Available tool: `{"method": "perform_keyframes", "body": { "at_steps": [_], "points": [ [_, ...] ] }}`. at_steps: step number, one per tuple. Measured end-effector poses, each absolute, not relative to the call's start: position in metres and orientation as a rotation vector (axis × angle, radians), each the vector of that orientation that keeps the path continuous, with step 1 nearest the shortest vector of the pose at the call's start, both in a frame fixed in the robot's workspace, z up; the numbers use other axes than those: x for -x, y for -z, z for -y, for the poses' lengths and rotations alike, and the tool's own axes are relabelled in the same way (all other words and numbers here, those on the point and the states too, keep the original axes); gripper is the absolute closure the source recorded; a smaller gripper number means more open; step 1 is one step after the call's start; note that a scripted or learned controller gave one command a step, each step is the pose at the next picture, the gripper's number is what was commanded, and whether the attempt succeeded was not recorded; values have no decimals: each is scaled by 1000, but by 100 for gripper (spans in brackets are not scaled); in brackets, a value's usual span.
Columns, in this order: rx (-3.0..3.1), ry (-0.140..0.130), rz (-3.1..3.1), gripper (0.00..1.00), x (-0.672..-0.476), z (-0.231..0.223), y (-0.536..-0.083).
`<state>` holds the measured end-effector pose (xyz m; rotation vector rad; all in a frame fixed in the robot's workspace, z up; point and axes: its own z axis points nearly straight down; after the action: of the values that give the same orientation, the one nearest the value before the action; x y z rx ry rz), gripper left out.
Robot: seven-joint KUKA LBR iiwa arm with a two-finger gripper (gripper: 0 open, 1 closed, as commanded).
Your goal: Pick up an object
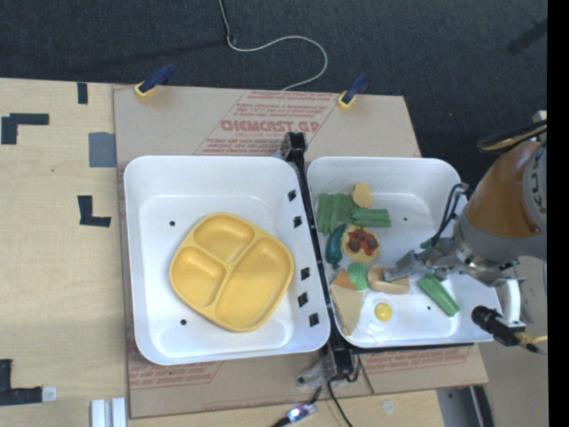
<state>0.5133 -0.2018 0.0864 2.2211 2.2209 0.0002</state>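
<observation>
In the right bin (418, 172), you see the gripper (402, 263) low over a heap of toy food, its tips just beside a tan piece (388, 282). You cannot tell how its jaws stand, nor whether they hold anything. A green stick-shaped piece (439, 294) lies just beside it, long axis slanting from upper left to lower right. The left bin (142, 238) holds a yellow divided plate (232, 271). Both bins sit on cardboard (258, 123) over a wooden bench (53, 238), with dark carpet (107, 16) beyond.
</observation>
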Motion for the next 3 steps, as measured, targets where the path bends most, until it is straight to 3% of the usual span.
{"method": "perform_keyframes", "body": {
  "at_steps": [1, 2, 3],
  "points": [
    [-2221, -5, -2221, 100, -515, 201, -98],
    [-2218, -2, -2221, 100, -511, 195, -158],
    [-2216, -3, -2220, 100, -519, 201, -215]
  ]
}}
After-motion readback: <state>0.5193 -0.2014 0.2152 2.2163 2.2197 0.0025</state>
